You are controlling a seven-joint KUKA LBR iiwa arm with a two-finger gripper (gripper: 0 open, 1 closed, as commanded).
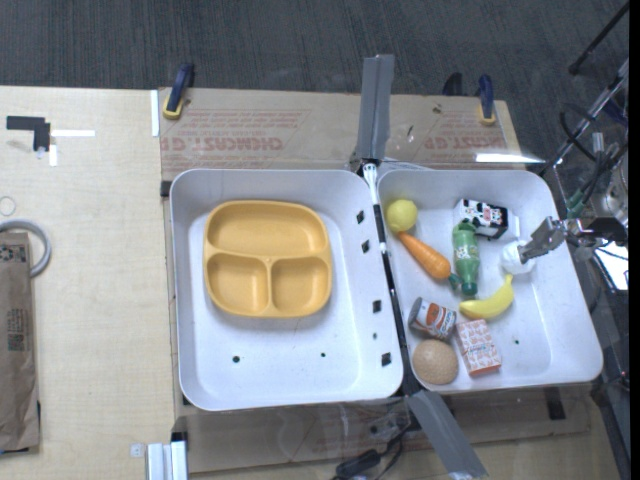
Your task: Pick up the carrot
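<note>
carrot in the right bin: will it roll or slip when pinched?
The carrot looks rigid and smooth, so it probably won't flop but may slip. Its tapered round body lies diagonally, likely to roll or pivot if pushed off-centre. The lemon sits at its thick end and the green bottle is close, leaving little room.

**Gripper low at the right side, arm mostly out of frame**

You see the gripper [540, 238] coming in from the right edge of the camera view, low over the right part of the bench. Its metal fingers [545, 234] point toward the left and a little downward. Nothing is visible between them. Behind it, the wrist continues to the right edge, where it becomes hard to distinguish.
</note>
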